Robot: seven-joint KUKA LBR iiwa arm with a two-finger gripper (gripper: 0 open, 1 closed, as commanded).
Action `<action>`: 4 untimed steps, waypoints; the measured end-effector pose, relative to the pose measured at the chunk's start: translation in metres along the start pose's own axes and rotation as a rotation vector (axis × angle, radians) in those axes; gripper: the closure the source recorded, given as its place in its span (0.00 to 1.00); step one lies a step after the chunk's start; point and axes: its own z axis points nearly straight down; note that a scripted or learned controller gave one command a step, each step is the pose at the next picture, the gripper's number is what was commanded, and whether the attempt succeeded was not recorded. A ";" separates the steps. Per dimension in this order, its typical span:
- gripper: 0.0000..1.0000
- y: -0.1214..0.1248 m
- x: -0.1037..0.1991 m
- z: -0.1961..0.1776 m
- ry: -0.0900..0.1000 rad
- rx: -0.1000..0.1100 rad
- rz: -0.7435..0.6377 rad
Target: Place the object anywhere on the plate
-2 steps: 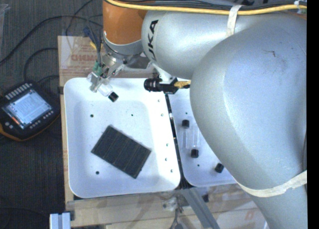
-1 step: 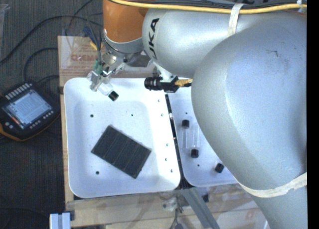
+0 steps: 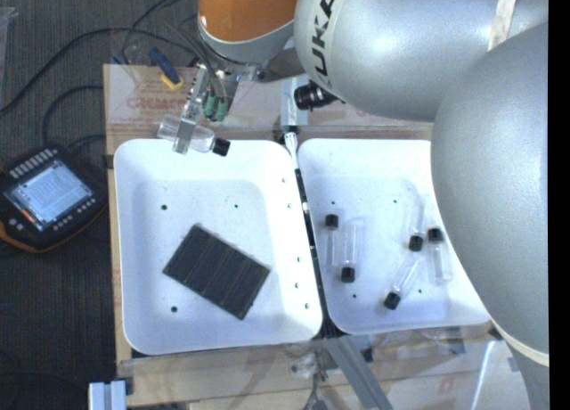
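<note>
Gripper [image 3: 191, 132] pinches a clear vial [image 3: 198, 139] (black cap) over left bin's [image 3: 142, 176] far rim; dark plate [image 3: 215, 271] below.

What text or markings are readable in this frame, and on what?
"UKA" on the grey arm, running up its casing; the rest of the brand is cut off by the orange band.
Reddish print on the board behind the left bin: too blurred to read.
Screen of the handheld pendant on the floor: lit, content too small to read.
No markings seen on the dark plate or the clear vials.
</note>
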 end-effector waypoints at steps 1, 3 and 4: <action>1.00 0.013 -0.009 -0.113 -0.001 -0.002 -0.447; 1.00 0.016 -0.011 -0.129 0.000 -0.009 -0.447; 1.00 0.018 -0.012 -0.136 0.000 -0.013 -0.447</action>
